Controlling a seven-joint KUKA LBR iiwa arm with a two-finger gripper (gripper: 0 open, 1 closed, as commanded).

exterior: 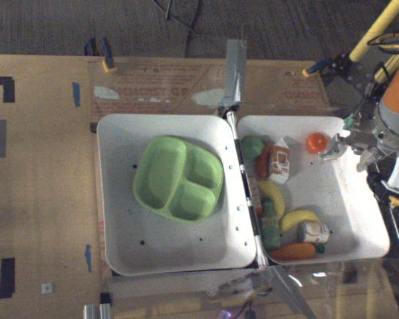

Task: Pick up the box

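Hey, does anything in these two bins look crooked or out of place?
The green divided plastic plate sits skewed in the left white bin. In the right white bin, the small white carton box lies among crowded toy food.

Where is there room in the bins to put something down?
In the right bin, the right half is bare white floor, bordered by the bananas and the tomato. Its left edge is crowded with toy food and the box. In the left bin, bare floor rings the green plate.
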